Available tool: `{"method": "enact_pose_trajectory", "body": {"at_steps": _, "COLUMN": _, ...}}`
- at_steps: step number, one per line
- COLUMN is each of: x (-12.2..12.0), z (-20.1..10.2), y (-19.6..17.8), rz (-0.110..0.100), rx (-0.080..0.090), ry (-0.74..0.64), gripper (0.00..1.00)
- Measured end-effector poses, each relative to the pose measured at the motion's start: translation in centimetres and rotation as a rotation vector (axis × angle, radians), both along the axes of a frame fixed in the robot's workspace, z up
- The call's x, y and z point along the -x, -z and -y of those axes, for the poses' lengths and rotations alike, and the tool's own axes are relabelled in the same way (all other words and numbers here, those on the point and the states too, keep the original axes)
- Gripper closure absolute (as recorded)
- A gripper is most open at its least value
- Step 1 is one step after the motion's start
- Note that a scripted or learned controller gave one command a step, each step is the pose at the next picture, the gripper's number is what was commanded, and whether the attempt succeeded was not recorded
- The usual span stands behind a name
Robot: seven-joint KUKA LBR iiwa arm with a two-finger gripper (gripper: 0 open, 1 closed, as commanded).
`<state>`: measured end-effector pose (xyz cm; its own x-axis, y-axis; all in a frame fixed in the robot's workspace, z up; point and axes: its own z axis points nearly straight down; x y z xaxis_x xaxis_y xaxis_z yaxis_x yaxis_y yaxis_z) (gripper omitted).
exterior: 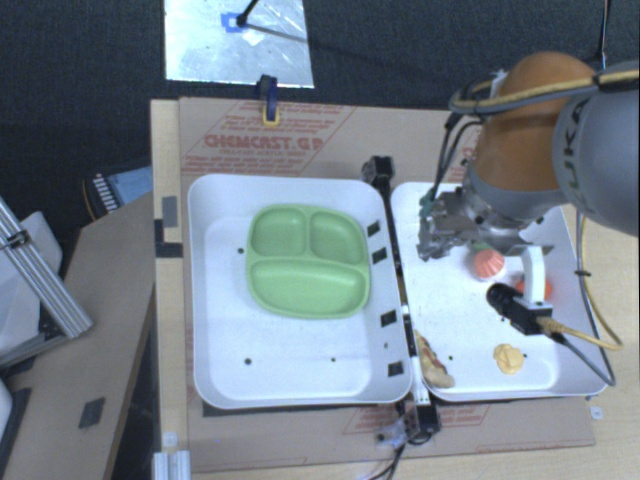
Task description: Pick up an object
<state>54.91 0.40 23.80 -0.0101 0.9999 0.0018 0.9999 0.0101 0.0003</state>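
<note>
Grey-and-orange arm's claw [437,236] is parked low over the right white bin [455,343], can't tell its state tbh. Small pink-orange round object [488,262] is seen just right of it, centre-right of frame.

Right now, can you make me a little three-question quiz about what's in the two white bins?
1. True or false: the pale green three-part plastic plate lies in the left white bin.
2. Which sits nearest the right white bin's front edge? A) the small yellow toy B) the pink-orange round toy C) the green plate
3. Fill in: the robot's hand hangs over the ____ bin.

Key: 1 true; 2 A; 3 right.
</note>
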Motion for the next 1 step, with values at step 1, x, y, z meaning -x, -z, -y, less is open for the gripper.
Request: {"method": "enact_pose_trajectory", "body": {"at_steps": 1, "x": -0.33, "z": -5.71, "y": 1.17, "rz": 0.0, "rx": 0.0, "ry": 0.0, "gripper": 1.0}}
